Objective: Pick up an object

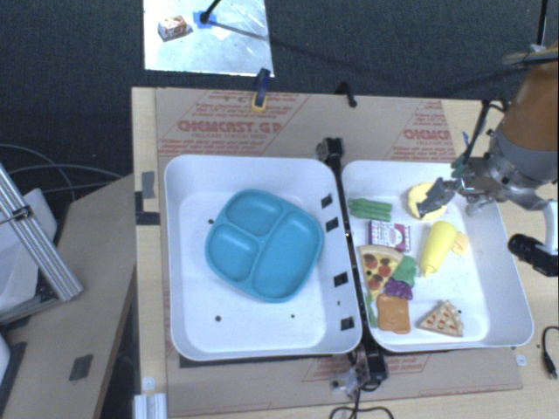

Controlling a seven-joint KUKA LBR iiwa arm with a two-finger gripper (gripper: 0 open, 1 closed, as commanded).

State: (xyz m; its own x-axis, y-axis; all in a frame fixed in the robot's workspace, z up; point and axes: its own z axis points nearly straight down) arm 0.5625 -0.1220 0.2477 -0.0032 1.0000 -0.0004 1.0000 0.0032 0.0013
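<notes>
A: From the camera view, where does the pincer (434,201) sit?

B: Over the right bin (515,317), up toward its 1 o'clock corner, hanging off the grey arm (524,160) that comes in from 3 o'clock. Its dark fingers lie right against a pale yellow piece (418,196), which looks like toy food.

A: Is it clamped on that piece?

B: I cannot tell. The fingers overlap the piece's 3 o'clock side, but whether they are apart, together or gripping is not clear at this size.

A: So which way does the piece lie from the pincer?

B: Toward 9 o'clock, touching or nearly so. It is a rounded lump with no strong long axis.

A: And the neighbours?

B: A green piece (370,208) farther toward 9 o'clock, and a yellow bottle-shaped toy (438,246) at 6 o'clock, its long axis running roughly 12 to 6. The left bin (188,321) holds a blue divided plate (264,244), well apart.
</notes>
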